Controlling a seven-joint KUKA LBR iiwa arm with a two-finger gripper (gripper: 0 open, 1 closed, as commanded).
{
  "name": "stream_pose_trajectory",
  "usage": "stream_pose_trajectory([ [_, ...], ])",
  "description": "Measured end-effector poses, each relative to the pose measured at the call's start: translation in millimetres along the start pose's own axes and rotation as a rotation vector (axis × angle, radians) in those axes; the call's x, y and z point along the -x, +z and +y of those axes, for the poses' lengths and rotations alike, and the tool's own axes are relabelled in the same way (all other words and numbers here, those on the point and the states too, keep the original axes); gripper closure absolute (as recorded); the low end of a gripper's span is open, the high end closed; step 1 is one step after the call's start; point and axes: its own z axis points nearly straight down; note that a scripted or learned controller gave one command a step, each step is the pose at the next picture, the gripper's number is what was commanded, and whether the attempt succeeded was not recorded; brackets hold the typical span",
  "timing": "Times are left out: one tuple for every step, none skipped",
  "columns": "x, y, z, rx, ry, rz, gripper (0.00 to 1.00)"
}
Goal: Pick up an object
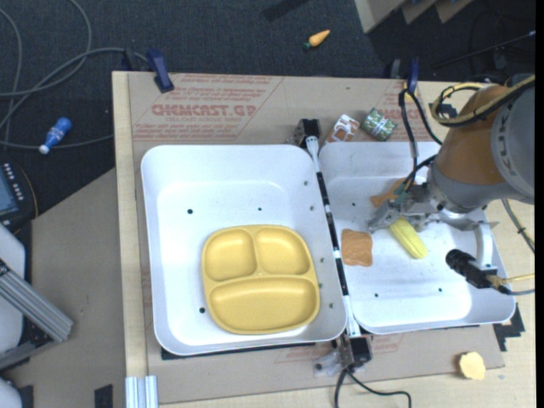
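Observation:
The right bin (425,300) holds a yellow corn cob (410,240), a brown toast-like slice (357,248) by its left wall, and a small orange piece (382,200) further back. My gripper (401,218) hangs low over the bin, just above the back end of the corn cob, between the cob and the orange piece. The grey arm with its orange band (467,147) reaches in from the right and hides the bin's back right part. I cannot see anything held.
The left bin (170,194) carries a yellow divided plate (259,277). Behind the bins, two small toy packets (344,127) (380,124) lie on the board. A yellow lump (471,365) sits at the bench's front right. Cables run along the right bin's back edge.

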Motion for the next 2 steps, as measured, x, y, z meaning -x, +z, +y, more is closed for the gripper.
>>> stream_pose_trajectory([
  [0, -10, 2, 0.006, 0.000, -0.002, 1.00],
  [-83, -105, -26, 0.012, -0.009, -0.001, 1.00],
])
